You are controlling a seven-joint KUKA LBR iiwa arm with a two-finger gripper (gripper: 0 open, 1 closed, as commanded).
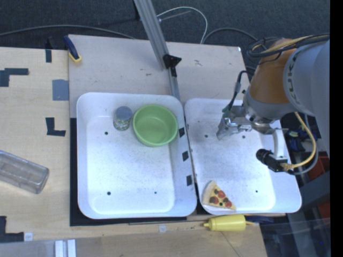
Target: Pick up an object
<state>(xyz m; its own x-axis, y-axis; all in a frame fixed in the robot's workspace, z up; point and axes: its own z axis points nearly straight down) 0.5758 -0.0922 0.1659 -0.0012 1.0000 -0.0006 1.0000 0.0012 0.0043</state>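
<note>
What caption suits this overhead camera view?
Robot gripper hovering over the right bin, toy pizza slice in its near corner.

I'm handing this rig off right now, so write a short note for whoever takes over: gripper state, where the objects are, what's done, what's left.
Gripper: over the upper part of the right bin, nothing visibly held; whether it is open or shut can't be read from this angle.
Right bin: pizza slice toy in the near left corner, well clear of the gripper.
Left bin: green bowl with a small can beside it, at the far end.
Yellow bottle lies on the bench just outside the right bin.
Done: nothing picked.
Left: choose an object, descend, grasp, lift.
</note>
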